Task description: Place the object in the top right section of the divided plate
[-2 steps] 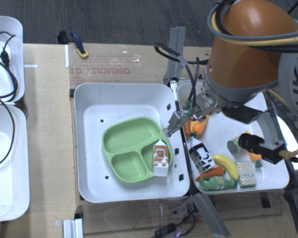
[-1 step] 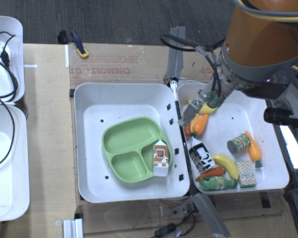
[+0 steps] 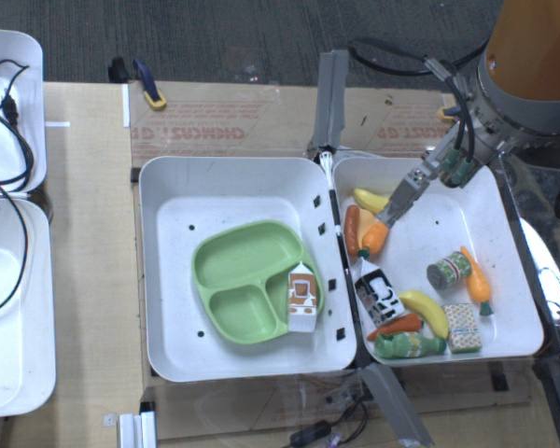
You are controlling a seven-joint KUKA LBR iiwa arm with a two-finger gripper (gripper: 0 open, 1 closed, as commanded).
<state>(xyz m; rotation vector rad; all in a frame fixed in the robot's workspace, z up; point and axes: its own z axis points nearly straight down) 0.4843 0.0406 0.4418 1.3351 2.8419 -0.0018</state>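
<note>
I see the pincer [image 3: 385, 220] clamped on an orange carrot [image 3: 374, 237] in the right bin [image 3: 504, 250], divided plate [image 3: 252, 283] left.

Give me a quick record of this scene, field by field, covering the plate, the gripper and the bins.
divided plate: green, in left bin
on plate: small carton, lower right edge
gripper: over right bin, at an orange carrot
right bin contents: bananas, can, toy vegetables
top right section: nothing placed yet

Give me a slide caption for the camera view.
Tool at small orange toy vegetable in right white bin; green divided plate holds small milk carton.
</note>
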